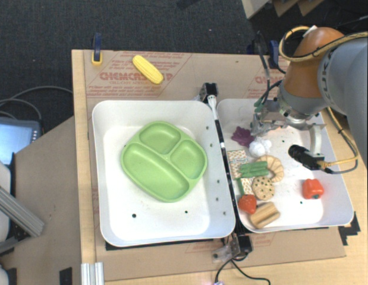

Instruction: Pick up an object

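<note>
Gripper [259, 125] over the far end of the right bin [333, 209]
It hangs just beside a purple toy [242, 136] and a white ball [257, 148]. Too hard to see if it grips anything.

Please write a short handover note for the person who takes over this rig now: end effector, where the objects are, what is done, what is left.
End effector: over the far part of the right bin, beside the purple toy and white ball; no object seen in it.
Objects: cookie, red tomato and orange pepper also in the right bin. Green divided plate in the left bin. Yellow corn on the cardboard outside.
Done: nothing picked.
Left: grasp one object and lift it.
</note>
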Robot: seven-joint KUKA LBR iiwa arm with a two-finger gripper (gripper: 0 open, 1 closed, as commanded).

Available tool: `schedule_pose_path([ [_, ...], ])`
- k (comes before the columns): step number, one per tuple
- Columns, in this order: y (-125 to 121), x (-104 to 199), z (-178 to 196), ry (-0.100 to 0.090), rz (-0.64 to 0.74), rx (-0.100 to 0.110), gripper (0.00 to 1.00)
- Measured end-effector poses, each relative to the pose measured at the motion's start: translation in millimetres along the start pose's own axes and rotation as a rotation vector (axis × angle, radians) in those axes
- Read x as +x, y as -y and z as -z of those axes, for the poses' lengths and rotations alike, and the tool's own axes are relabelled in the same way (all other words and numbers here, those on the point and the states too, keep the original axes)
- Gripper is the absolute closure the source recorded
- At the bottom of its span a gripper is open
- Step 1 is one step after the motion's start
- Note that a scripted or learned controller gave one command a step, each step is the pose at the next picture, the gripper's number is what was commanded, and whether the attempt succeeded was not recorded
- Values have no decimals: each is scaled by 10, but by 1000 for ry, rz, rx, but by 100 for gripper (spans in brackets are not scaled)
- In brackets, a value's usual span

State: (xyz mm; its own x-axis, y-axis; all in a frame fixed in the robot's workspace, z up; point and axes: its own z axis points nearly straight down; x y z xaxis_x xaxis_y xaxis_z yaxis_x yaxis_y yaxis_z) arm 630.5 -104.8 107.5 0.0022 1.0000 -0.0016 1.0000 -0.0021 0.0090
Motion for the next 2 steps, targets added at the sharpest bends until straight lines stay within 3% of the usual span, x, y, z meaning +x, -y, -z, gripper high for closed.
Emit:
schedule_pose_path([
  [1, 3, 0, -7, 0, 0, 1, 0],
  [2, -5, 0, 100, 0, -1, -2, 100],
])
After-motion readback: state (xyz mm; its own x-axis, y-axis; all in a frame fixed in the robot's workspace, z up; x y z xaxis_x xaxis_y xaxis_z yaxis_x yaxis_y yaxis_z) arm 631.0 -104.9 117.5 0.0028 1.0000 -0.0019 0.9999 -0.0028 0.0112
